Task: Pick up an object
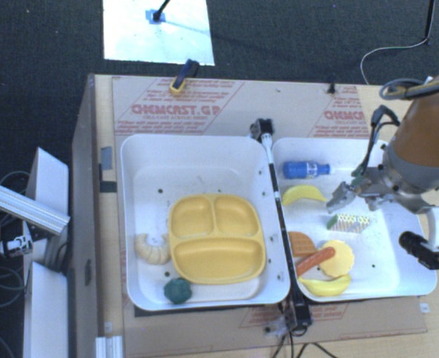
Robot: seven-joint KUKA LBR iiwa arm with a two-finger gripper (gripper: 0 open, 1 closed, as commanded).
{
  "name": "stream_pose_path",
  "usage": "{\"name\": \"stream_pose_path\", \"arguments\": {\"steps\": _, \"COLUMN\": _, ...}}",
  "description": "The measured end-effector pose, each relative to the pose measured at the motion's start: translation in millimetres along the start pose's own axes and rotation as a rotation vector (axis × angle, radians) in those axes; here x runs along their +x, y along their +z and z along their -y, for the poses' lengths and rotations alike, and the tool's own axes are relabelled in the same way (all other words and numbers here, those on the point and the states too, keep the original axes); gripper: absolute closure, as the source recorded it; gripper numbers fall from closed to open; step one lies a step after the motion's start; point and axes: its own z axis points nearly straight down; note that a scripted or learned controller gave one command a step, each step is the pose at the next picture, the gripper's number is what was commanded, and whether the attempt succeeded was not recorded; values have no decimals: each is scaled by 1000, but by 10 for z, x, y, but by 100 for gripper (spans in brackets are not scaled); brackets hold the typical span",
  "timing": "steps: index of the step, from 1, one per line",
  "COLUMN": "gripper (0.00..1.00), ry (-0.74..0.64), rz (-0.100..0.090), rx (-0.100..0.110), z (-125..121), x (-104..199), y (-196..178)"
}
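Camera view, looking down at a slant. Nearest edge of the right bin (398, 286): a yellow banana-shaped toy (325, 286), with an orange carrot-like piece (315, 259) and a yellow round piece (340, 256) just behind it, all close together. Beyond them, a small patterned block (351, 221) lies on the bin floor.

Arm (425, 136) enters from the right, orange band over grey wrist, bent down over the right bin. Hand (346, 197) hangs above the floor between the patterned block and a second yellow banana (302, 195); fingers look spread, nothing between them. Farther back, a blue bottle (305, 170) lies on its side near the far wall.

Left bin (141, 162): green round lump (178, 291) at the near edge, yellow divided plate (216, 239) in the middle, pale ridged piece (152, 248) just beside the plate's left.

Table (197, 107) has printed brown sheeting under both bins. Dark carpet (40, 51) beyond, with a white square sheet (159, 32) on it.
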Motion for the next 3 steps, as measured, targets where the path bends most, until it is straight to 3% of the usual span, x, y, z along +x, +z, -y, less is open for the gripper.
{"name": "stream_pose_path", "arguments": {"steps": 1, "gripper": 0, "ry": 1, "rz": 0, "rx": -1, "z": -268, "x": 305, "y": 1111}}
{"name": "stream_pose_path", "arguments": {"steps": 2, "gripper": 0, "ry": -1, "rz": 1, "rx": -2, "z": -1120, "x": 163, "y": 1104}}
{"name": "stream_pose_path", "arguments": {"steps": 3, "gripper": 100, "ry": -4, "rz": 1, "rx": -3, "z": -1125, "x": 164, "y": 999}}
